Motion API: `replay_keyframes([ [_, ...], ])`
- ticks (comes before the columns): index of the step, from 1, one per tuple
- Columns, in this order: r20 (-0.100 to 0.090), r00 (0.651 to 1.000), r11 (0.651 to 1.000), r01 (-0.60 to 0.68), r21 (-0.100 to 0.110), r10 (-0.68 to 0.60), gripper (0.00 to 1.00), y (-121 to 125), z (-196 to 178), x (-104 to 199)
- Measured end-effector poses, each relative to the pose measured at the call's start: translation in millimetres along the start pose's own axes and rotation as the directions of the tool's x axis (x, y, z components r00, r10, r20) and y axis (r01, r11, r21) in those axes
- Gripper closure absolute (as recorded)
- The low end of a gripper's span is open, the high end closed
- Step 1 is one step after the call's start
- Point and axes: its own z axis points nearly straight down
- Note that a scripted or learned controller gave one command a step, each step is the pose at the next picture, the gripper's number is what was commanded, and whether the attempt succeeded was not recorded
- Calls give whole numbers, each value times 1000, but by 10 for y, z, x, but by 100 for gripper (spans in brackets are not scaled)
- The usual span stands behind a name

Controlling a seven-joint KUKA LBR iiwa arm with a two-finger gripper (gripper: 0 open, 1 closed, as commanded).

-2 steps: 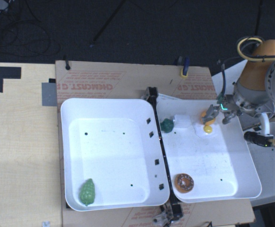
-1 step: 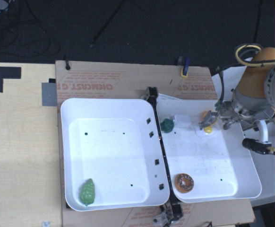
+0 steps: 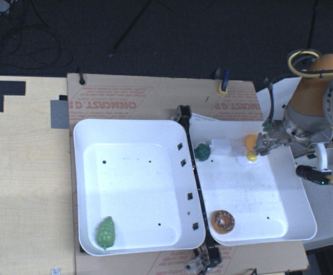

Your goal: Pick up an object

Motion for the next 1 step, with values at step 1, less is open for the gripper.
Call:
replay_keyframes([
  [1, 0, 1000, 1000, 0, 1, 0, 0, -2, 5, 0],
])
